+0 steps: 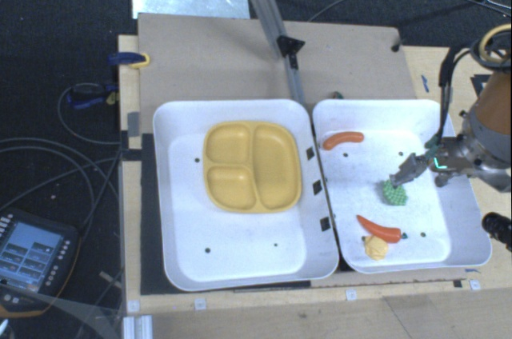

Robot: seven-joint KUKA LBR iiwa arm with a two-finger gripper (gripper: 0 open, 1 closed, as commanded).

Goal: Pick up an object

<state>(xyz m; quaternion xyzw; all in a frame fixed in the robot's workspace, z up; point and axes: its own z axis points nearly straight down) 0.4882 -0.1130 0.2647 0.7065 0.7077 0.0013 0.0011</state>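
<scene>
White right bin (pixel 416 112): pincer (pixel 400 179) tips meet the green object (pixel 394 193); its opening and any hold cannot be told.

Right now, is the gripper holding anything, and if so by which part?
It cannot be told. The gripper sits right at the green object in the right bin, but an actual grasp isn't visible.

The arm (pixel 490 129) was grey with an orange band above the wrist, a black cable looping beside it, and ended in a dark grey metal tool (pixel 406 173) that carried a small green light near its base.
</scene>
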